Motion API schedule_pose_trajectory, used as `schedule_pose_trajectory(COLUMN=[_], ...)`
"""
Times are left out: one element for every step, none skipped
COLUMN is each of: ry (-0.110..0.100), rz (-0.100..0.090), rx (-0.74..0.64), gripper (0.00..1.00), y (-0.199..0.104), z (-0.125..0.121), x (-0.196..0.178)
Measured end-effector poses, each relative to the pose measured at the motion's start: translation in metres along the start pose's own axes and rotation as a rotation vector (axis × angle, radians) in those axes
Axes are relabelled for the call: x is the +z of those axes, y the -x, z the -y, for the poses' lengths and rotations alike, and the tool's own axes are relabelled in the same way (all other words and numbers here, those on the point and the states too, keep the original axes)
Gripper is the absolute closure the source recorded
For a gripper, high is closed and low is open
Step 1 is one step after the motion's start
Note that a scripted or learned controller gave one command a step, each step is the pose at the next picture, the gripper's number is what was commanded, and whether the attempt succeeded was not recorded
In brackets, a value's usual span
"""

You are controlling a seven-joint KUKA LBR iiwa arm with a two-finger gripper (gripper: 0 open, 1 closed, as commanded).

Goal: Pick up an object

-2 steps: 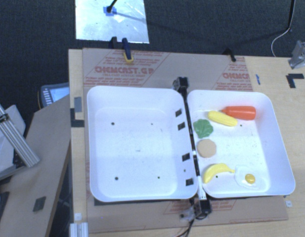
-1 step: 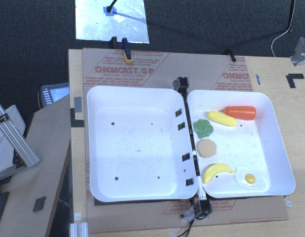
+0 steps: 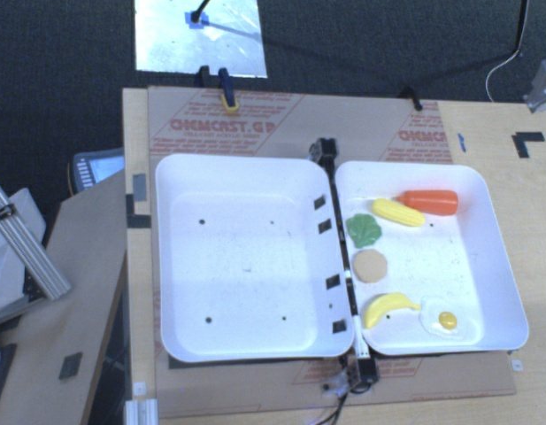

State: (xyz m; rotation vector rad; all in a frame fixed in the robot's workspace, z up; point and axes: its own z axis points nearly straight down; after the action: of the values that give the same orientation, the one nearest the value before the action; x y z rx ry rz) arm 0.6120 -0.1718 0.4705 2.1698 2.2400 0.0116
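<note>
The right bin (image 3: 494, 237) holds several toy foods. An orange carrot (image 3: 429, 201) lies near its far edge, with a yellow corn cob (image 3: 397, 212) just left of it. A green broccoli piece (image 3: 364, 230) sits by the bin's left wall, and a round tan cookie (image 3: 371, 266) lies below it. Toward the near edge are a yellow banana (image 3: 387, 307) and a fried egg (image 3: 444, 320).
The left bin (image 3: 246, 255) stands beside the right one, joined by black clips along the shared wall. Both rest on a cardboard sheet (image 3: 290, 122) on the wooden bench. A shiny metal plate (image 3: 199, 23) lies beyond the bench.
</note>
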Motion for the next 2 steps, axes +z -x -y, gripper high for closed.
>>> schedule_pose_trajectory(ry=[0.003,0.007], rz=[0.002,0.004], rx=[-0.005,-0.01], gripper=[1.0,1.0], y=[0.0,0.0], z=[-0.001,-0.002], x=[-0.011,-0.023])
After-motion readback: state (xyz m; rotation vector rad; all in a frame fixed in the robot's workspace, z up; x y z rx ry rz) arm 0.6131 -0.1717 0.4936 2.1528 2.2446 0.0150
